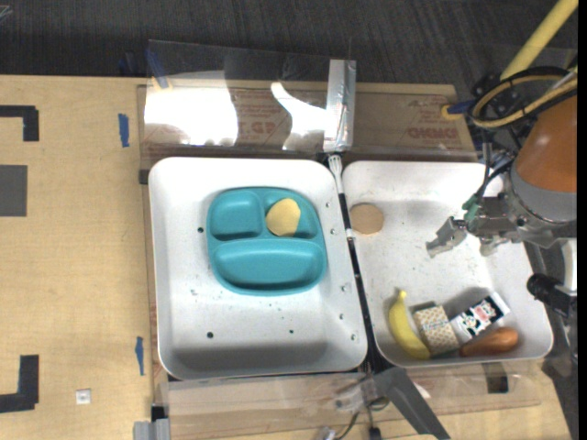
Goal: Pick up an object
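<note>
beside the banana point(404, 323), a box point(435, 327) and carton point(481, 313)

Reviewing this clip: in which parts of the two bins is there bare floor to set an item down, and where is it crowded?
Right bin: bare floor in the middle, between the round tan disc, the gripper and the banana. Its near corner is crowded: banana, small boxes and an orange-red item packed together. Left bin: the teal tray takes the centre; bare strips run along its left side and near edge.
</note>
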`<state>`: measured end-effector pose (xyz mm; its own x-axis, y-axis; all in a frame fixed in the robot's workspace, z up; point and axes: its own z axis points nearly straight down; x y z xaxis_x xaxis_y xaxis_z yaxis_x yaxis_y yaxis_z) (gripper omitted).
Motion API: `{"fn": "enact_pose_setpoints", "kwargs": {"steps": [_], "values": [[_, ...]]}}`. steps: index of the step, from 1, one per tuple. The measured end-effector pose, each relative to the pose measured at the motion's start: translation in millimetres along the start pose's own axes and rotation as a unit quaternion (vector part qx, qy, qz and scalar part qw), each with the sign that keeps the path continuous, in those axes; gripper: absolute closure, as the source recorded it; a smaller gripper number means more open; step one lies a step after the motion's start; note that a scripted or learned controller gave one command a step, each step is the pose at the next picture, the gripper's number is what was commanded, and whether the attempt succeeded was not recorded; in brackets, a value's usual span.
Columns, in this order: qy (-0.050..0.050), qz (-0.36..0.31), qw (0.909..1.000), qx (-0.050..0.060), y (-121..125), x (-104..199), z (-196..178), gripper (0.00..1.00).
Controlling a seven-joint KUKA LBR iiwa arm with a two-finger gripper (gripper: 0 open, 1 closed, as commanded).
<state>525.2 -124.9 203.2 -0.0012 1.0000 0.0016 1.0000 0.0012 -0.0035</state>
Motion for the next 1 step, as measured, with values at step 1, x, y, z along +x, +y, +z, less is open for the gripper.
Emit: {"fn": "enact_pose_setpoints", "kwargs": {"steps": [1], "values": [[0.0,0.009,1.0,0.003,-34.9,33.9,95.1,0.0]]}}
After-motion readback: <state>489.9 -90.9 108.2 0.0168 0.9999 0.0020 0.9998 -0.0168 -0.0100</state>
